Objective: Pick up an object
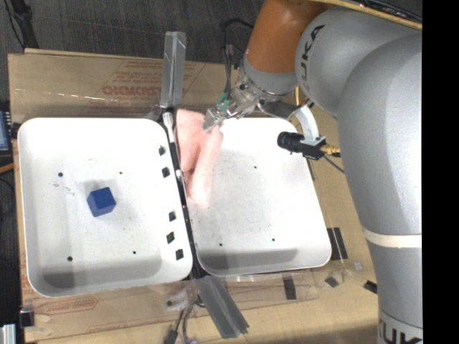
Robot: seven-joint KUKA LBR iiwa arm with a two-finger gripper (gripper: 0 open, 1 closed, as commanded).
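Observation:
A pink cloth (pixel 199 160) lies along the left side of the right bin (pixel 287 221), its far end raised towards the bin's back-left corner. My gripper (pixel 217 115) is at that raised end, its fingers closed on the cloth's top edge. The cloth trails down from the fingers to the bin floor beside the divider. A blue cube (pixel 101 201) sits alone in the left bin (pixel 50 156), far from the gripper.
The grey arm with its orange band (pixel 283 31) covers the upper right and right side of the view. A black cable fitting (pixel 297 143) sticks out over the right bin's back. A metal bar (pixel 173 63) stands behind the bins' shared wall.

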